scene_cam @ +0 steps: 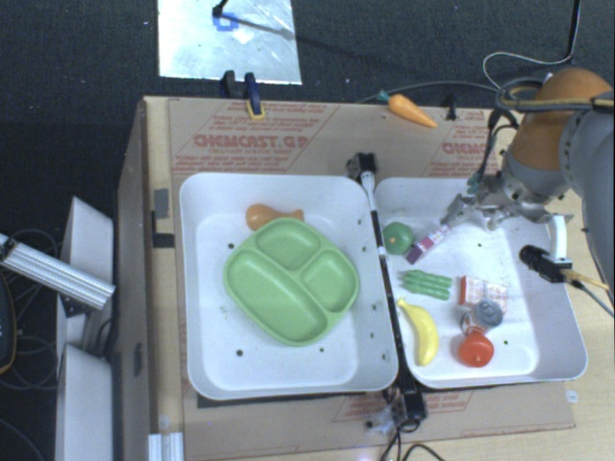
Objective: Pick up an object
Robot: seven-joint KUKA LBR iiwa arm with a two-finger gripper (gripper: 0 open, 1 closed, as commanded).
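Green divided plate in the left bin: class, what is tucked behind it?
An orange toy pokes out behind the green divided plate. The plate's rim covers its lower part, so its exact shape cannot be told.

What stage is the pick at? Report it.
Done: the arm is over the right bin. In hand: its claw hangs near the purple item, with nothing seen in its grip. Left: grasp and lift; banana and green ball lie untouched.

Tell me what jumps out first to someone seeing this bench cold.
The big green divided plate fills most of the left bin, with an orange object peeking out behind it. The right bin holds a scatter of small toys, the yellow banana brightest. The gripper hovers over that bin's far side, near a purple item.
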